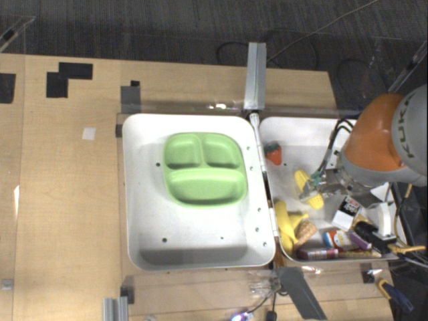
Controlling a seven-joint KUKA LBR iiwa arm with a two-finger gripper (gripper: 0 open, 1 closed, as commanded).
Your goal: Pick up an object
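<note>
Gripper (315, 187): over the small yellow plastic piece (302, 178); jaw state cannot be told.
Risk: crowded neighbouring clutter may deflect the grasp.

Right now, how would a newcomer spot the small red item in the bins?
Find the right bin, next to the one holding the green tray. Near its upper left, by the divider, lies the red item, alone on white floor, the only red-orange piece, apart from the yellow clutter below.
</note>
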